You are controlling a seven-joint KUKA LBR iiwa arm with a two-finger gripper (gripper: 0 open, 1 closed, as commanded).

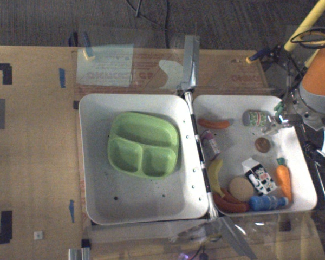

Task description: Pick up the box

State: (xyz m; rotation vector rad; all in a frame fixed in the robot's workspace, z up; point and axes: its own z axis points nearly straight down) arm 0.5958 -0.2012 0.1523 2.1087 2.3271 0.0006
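Observation:
The box [260,177] is a small white carton with black print. It lies tilted in the lower right part of the right bin [235,145], between a tan round item [240,188] and a carrot [284,181]. My gripper [279,118] hangs over the bin's upper right corner, just right of a green-and-white can [255,117]. It is well above the box in the view and apart from it. The orange band of the arm [318,77] shows at the right edge.
The right bin also holds an orange sausage [214,123], a small bottle [209,143], a brown disc [262,144], a banana [214,175], a red sausage [231,203] and a blue bottle [267,202]. A green divided plate [144,144] lies in the left bin [97,199].

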